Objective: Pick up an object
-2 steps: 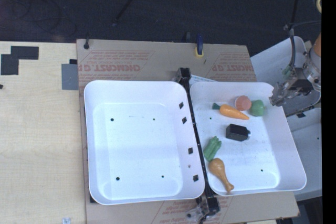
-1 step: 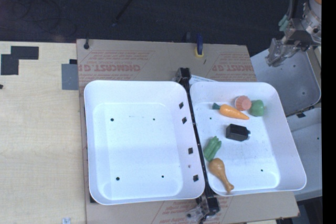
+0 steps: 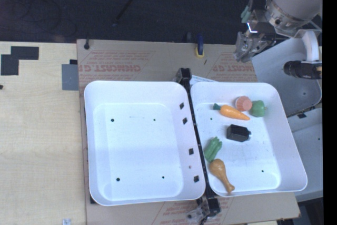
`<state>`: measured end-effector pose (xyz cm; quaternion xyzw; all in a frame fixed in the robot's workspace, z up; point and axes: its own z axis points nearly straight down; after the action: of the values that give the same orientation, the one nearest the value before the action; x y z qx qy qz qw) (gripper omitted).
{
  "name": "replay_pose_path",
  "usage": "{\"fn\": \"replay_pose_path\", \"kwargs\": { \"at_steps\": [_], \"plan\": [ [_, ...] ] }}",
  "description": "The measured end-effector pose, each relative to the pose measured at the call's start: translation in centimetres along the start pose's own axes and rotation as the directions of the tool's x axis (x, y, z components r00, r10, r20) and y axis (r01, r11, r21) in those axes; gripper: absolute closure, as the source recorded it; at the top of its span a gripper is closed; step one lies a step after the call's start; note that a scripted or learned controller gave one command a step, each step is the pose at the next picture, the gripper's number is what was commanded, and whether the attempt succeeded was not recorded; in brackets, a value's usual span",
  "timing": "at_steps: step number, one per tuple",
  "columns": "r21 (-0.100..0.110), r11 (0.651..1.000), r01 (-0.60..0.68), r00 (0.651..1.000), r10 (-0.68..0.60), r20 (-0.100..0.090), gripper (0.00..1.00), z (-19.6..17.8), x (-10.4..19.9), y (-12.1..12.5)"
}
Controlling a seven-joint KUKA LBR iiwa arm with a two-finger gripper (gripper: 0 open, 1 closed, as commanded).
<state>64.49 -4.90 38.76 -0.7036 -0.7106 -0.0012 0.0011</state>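
The gripper [image 3: 246, 52] hangs above the counter [image 3: 137, 60], behind the right bin [image 3: 284, 129]; I cannot tell its state. In that bin lie a carrot [image 3: 234, 111], black block [image 3: 238, 133], green pepper [image 3: 258, 108] and drumstick [image 3: 221, 174]

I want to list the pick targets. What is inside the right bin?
The right bin holds a carrot, a pink round piece, a green piece, a black block, a green vegetable and a drumstick. Nothing looks hidden beneath them.
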Motion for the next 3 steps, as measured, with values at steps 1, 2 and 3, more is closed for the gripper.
{"fn": "replay_pose_path", "kwargs": {
  "at_steps": [1, 2, 3],
  "plan": [
    [0.006, 1.000, 0.003, 1.000, -0.002, -0.001, 1.00, 1.7, 11.7, -2.3],
    [0.010, 1.000, -0.006, 1.000, 0.006, 0.003, 1.00, 8.5, 16.2, 0.0],
    [-0.004, 1.000, -0.005, 1.000, 0.005, 0.001, 1.00, 0.7, 21.5, 0.2]
  ]
}}
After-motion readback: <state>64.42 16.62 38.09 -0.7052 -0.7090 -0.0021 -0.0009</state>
